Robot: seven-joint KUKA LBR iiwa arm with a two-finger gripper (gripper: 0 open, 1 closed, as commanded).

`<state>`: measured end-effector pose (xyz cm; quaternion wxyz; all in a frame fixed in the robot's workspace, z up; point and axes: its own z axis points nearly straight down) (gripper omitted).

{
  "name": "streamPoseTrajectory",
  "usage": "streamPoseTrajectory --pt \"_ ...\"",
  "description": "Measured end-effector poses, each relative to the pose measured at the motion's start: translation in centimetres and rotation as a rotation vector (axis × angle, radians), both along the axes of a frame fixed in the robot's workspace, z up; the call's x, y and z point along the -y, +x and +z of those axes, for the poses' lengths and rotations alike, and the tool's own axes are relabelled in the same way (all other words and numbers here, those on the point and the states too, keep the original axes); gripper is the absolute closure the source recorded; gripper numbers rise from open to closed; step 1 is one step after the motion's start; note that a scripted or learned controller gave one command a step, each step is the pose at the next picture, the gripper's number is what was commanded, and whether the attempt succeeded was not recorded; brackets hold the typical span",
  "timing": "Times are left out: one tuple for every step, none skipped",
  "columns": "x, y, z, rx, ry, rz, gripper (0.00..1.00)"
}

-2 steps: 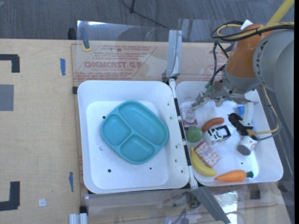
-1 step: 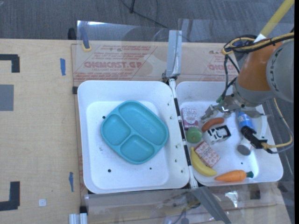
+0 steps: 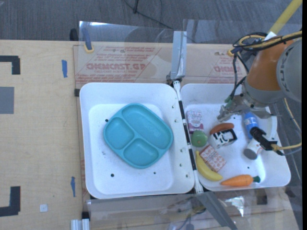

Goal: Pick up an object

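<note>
- Gripper (image 3: 225, 139) sits low in the right bin (image 3: 280, 176), fingers closed around nothing I can see — just touching the sausage (image 3: 221, 127).
- Risk: lime (image 3: 199, 138), snack (image 3: 212, 158) and banana (image 3: 207, 170) crowd close — a close could nudge them or slip off.

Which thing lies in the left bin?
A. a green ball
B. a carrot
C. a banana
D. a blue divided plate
D: the blue divided plate lies in the left bin, while the banana, carrot and green ball are all in the right bin.
</note>
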<state>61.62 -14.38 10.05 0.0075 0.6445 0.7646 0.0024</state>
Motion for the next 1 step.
streamPoseTrajectory --pt "0.01 -0.01 -0.01 0.000 0.000 0.000 0.00"
